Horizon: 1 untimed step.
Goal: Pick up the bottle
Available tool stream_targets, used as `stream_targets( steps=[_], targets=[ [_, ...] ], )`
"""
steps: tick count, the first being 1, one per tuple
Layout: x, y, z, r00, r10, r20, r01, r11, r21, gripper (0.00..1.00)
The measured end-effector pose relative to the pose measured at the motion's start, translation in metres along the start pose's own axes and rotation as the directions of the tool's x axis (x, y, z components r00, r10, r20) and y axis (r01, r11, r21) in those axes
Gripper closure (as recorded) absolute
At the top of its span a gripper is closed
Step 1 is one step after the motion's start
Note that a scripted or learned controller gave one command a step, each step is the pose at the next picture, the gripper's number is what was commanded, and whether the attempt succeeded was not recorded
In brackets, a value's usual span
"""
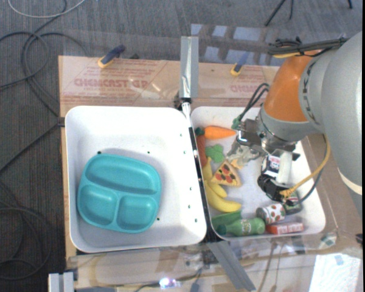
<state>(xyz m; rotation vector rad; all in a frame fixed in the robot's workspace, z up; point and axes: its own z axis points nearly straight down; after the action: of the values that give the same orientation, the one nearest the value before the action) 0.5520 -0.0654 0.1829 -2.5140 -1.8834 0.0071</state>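
A: What can't you make out?

B: The arm [328,84] runs off the right edge, and its wrist covers the back right part of the right bin [316,215]. The hand [246,148] is a dark tangle; its fingertips are too small to tell.

A: And the bottle?

B: The green bottle [240,226] lies against the near wall, its left end tucked under the banana [218,194]. The small can's [271,212] label is unreadable.
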Motion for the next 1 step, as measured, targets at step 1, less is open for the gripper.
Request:
stream_targets(
  steps=[1],
  targets=[
    [-0.0004, 0.0, 0.0, 1.0, 0.0, 0.001, 0.0, 1.0, 0.0, 0.0]
  ],
)
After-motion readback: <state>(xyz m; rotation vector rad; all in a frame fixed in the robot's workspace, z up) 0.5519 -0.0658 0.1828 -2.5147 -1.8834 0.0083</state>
